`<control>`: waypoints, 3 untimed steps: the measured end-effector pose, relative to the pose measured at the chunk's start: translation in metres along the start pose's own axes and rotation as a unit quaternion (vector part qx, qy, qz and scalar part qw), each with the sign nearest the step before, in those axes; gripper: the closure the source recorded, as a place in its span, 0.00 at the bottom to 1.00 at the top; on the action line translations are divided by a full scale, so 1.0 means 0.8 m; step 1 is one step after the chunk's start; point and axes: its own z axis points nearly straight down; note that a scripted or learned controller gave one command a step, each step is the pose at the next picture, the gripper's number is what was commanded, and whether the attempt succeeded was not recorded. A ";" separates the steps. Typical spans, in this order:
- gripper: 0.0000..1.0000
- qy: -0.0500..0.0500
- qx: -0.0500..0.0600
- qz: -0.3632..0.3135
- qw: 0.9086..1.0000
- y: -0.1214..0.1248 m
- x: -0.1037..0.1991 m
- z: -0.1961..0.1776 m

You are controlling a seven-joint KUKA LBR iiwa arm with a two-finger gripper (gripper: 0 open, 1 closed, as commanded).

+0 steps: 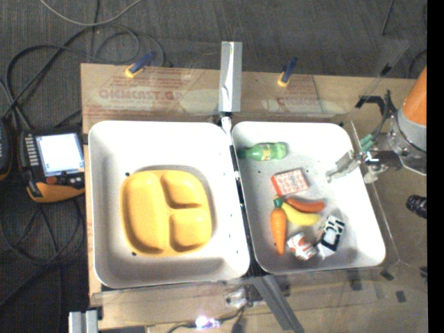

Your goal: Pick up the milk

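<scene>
The milk [333, 232] is a small black-and-white carton lying in the right bin [361, 255], near its front right corner. It touches a red-and-white pack [302, 247] on its left. My gripper [349, 163] hangs over the right bin's right side, above and behind the milk, well apart from it. Nothing shows in its grasp. The grey arm with the orange band [416, 106] comes in from the right edge.
The right bin also holds a green bottle [263, 151], a pink box [290, 182], a carrot [278, 229] and a yellow and red piece [305, 210]. A yellow divided tray [168, 210] sits in the left bin [104, 186].
</scene>
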 end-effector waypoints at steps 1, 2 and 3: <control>0.00 -0.001 -0.007 -0.100 0.995 -0.044 -0.031 0.211; 0.00 0.005 -0.005 -0.102 0.995 -0.042 -0.038 0.210; 1.00 0.000 -0.010 -0.101 0.995 -0.039 -0.042 0.198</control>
